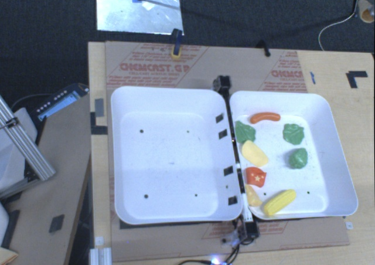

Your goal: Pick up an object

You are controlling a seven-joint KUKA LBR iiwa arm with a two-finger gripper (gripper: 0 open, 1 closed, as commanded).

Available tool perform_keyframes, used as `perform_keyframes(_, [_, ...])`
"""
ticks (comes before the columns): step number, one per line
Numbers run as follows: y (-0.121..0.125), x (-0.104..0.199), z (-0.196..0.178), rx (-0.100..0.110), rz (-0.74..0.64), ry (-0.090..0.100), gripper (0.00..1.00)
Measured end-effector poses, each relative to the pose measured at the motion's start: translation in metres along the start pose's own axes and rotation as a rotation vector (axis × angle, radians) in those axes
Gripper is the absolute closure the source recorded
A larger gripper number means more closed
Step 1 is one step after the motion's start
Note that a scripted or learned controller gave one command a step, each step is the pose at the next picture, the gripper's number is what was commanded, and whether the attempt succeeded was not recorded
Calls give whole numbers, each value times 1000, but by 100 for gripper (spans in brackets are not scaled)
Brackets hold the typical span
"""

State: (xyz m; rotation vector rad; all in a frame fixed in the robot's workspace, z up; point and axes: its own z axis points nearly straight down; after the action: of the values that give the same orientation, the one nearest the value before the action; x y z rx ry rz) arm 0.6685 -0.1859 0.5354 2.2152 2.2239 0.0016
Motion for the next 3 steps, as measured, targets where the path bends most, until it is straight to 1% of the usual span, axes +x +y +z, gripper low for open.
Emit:
perform_keyframes(2, [0, 11, 0, 0, 1, 0, 100])
perform_keyframes(3, [-1, -22, 16, 1, 5, -1, 100])
